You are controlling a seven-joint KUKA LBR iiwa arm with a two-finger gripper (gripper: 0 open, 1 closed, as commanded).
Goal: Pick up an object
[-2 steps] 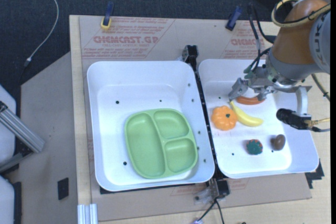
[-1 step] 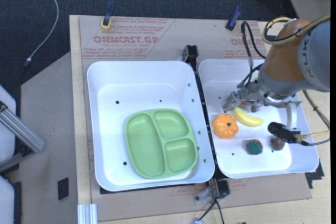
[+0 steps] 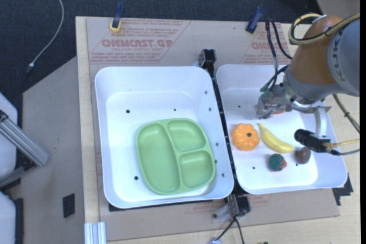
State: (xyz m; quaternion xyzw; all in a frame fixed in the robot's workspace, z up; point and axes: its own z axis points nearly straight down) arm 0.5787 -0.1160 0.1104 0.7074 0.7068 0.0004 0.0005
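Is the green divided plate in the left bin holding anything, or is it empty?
Empty. The green plate lies flat in the left bin, and all three compartments show bare green.

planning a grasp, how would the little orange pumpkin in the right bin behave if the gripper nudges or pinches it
The pumpkin looks squat and rounded, so it probably scoots or wobbles rather than rolls far. Its glossy ribbed skin suggests hard plastic: likely stiff, light, slippery under a pinch. The banana lies right beside it, so a push may shift both.
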